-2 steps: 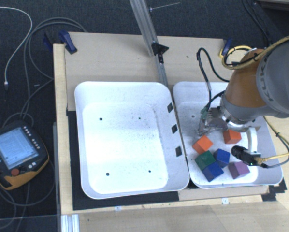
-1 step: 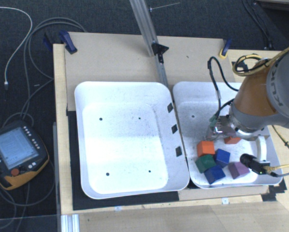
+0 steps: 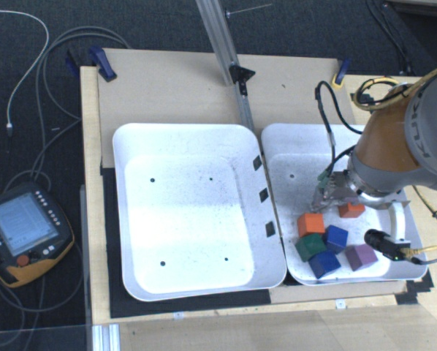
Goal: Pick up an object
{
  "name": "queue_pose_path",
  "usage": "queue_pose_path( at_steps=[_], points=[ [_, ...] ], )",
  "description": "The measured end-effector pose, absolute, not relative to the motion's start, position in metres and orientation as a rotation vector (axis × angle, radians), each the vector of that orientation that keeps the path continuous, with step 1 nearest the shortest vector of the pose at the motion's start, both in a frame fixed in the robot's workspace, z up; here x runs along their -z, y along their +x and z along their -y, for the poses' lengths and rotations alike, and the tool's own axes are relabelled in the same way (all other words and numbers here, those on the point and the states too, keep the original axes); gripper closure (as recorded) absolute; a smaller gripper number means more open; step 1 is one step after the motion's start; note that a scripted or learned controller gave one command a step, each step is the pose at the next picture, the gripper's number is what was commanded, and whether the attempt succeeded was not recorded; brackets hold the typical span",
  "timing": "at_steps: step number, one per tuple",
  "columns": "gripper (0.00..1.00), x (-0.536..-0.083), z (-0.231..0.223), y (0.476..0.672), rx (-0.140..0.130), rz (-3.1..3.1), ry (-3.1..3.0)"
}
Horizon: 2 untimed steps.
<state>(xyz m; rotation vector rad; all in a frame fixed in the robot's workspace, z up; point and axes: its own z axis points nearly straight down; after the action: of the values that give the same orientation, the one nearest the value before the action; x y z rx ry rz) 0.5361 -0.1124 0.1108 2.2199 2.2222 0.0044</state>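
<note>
— Camera view, right bin point(image 3: 291, 152): gripper point(image 3: 325, 198) low over the blocks, just above the orange block point(image 3: 310, 223). Fingers? Can't tell, too small and blurred (wrist crowding them).

— Holding anything?

— Nothing visible between them. Second orange block point(image 3: 351, 210) just right of the gripper, partly under the wrist. Green block point(image 3: 309, 246) touching the first orange one; blue block point(image 3: 337, 236) beside it, another blue block point(image 3: 324, 263) near the front rim, purple block point(image 3: 361, 256) to its right.

— Left bin point(image 3: 182, 210)?

— White, speckled, well apart from the arm.
</note>
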Motion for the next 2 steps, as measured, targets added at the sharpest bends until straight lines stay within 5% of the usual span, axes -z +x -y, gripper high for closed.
queue_pose_path(
  at_steps=[1, 2],
  points=[
    [0.0, -0.11, 0.112, 0.536, -0.004, -2.222, 2.221],
    [0.0, -0.099, 0.097, 0.485, 0.002, -2.224, 2.226]
  ],
)
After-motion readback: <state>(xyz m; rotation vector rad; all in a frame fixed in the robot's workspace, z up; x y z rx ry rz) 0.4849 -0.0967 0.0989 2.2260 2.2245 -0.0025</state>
